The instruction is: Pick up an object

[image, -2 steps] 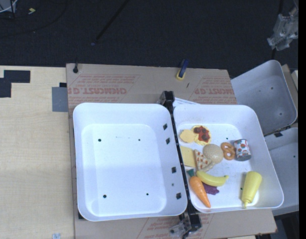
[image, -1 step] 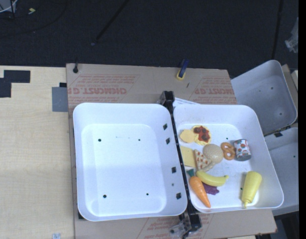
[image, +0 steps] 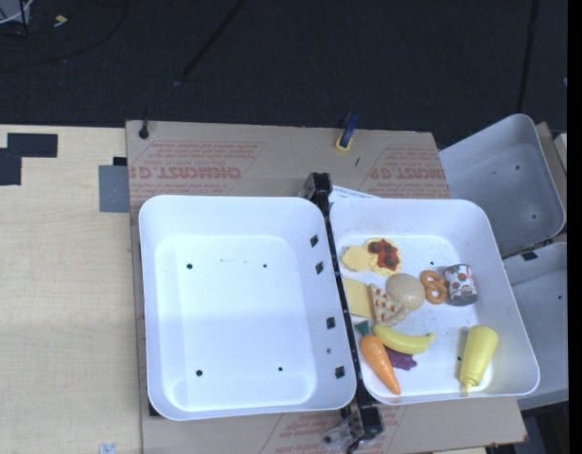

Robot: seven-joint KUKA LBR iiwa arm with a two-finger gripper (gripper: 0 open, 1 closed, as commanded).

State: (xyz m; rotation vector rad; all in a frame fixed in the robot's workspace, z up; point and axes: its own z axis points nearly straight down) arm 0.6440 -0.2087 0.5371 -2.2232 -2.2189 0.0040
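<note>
The right bin (image: 480, 230) holds a pile of toy food. A yellow squeeze bottle (image: 477, 354) lies near its front right corner. An orange carrot (image: 379, 363) and a yellow banana (image: 402, 339) lie at the front left, over a purple piece (image: 401, 358). Behind them sit a beige round piece (image: 405, 290), a pizza slice (image: 384, 305), a yellow cheese block (image: 356, 298), a pretzel (image: 432, 285), a small can (image: 460, 284) and a flat piece with red topping (image: 382, 253).
The left bin (image: 234, 310) sits beside the right one, joined by black clips (image: 321, 253) along the shared wall. Both rest on a cardboard sheet (image: 243, 164). A grey metal panel (image: 503, 173) stands at the right. A blue-yellow clamp (image: 345, 132) sits at the cardboard's back edge.
</note>
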